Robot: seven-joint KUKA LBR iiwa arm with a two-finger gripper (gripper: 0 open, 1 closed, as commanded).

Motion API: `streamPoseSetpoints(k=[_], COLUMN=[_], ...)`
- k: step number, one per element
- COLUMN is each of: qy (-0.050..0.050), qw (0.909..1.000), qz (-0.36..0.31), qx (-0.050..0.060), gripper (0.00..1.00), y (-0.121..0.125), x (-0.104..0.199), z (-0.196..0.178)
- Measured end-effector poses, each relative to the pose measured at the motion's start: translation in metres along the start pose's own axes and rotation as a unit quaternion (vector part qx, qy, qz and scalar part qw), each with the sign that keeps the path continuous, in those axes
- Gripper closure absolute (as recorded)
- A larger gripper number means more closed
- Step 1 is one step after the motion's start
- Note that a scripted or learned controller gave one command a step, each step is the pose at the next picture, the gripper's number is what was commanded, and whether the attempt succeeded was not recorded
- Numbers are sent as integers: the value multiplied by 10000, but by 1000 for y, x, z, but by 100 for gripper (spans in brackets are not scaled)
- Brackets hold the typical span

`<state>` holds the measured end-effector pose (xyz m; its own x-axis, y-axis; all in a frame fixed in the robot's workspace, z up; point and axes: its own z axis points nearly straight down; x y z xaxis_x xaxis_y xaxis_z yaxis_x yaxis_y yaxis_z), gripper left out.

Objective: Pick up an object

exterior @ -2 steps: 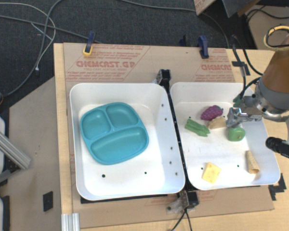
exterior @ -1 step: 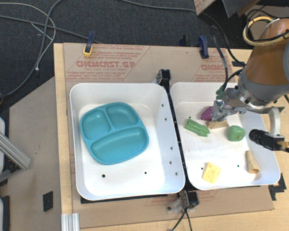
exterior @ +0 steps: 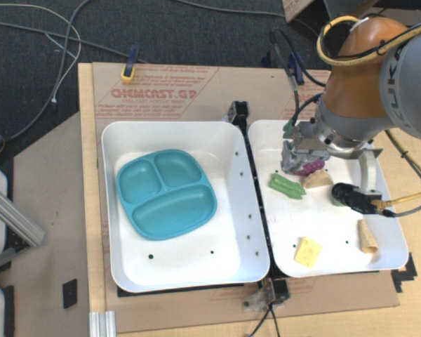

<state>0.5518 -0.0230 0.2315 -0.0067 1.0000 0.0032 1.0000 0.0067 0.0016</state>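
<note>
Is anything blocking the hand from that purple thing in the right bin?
Nothing visible does. The hand sits right above the purple thing; a beige piece and a green pod lie beside it, not between.

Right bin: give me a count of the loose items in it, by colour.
Green: 1, the green pod
Purple: 1, the purple piece
Yellow: 1, the yellow wedge
Beige or tan: 2, the beige piece and the tan cone
Total: 5
</note>
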Motion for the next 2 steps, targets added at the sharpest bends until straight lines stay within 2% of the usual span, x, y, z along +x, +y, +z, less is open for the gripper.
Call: streamPoseSetpoints(k=[2], qy=[-3], qw=[10000], qz=[4], qx=[-1], gripper=[100], y=[31], x=[98], z=[-11])
